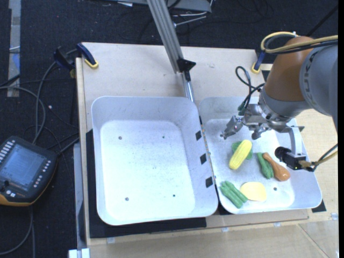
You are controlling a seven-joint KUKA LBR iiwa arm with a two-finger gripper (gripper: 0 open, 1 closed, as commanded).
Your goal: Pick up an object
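Note:
Several toy foods lie in the right bin (306,198): a yellow corn cob (240,153), an orange carrot with a green top (271,166), a green pea pod (233,193) and a flat yellow slice (253,191). My gripper (244,133) hangs over the back part of this bin, just behind the corn cob. It is open, with nothing between its fingers. The grey arm with its orange band (287,74) comes in from the right.
The left bin (107,112) stands beside the right one, their rims meeting in the middle. A slanted metal pole (166,28) reaches down to the bins' back edge. A pendant (21,168) lies on the floor at the left.

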